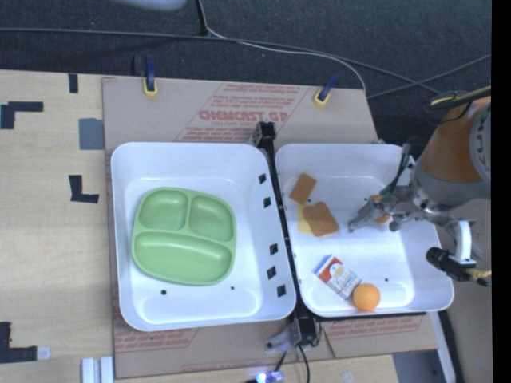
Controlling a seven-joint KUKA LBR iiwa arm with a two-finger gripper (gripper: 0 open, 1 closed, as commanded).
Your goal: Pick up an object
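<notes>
The arm point(455, 162) reaches in from the right over the right bin point(415, 294), and its jaws point(369, 214) hang low over the bin's middle, pointing left. Whether they are open or shut I cannot tell; nothing shows between them.

Left of the jaws, near but apart from them, lies a brown slab point(321, 219) resting on a yellow piece point(304, 226) at the bin's left side. Just beyond it, toward the far left corner, lies a smaller brown square point(303, 188). Nearer than the jaws, and well apart from them, a small carton point(336, 276) with red and white print lies flat, and an orange ball point(366, 297) sits just right of it, close to the near wall.

The left bin point(128, 294) holds a green tray point(184, 236) with three compartments, lying flat in its middle. Both bins stand on a cardboard sheet point(231, 110) on the worktop point(48, 238).
</notes>
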